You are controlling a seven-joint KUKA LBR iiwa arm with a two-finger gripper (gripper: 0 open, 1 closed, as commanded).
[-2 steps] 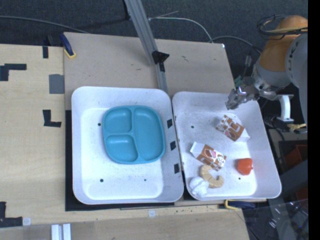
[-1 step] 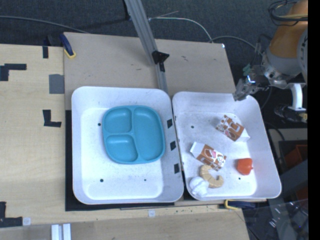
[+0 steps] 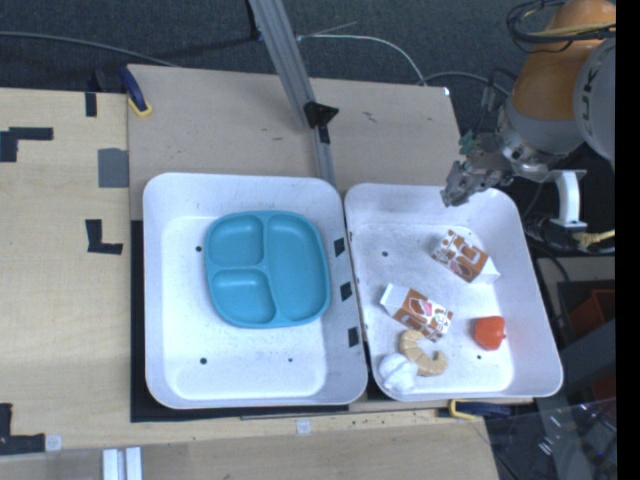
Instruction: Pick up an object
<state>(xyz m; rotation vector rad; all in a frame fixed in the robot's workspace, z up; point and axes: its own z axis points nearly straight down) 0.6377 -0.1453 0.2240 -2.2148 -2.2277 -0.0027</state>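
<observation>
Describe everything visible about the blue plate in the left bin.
The blue plate is a light blue, rounded-square tray with three compartments, one long and two smaller, split by raised ridges. It looks like smooth plastic. It lies flat and upright on the floor of the left bin, toward the bin's upper middle, slightly rotated. Its compartments hold nothing, and only the bin touches it.
</observation>
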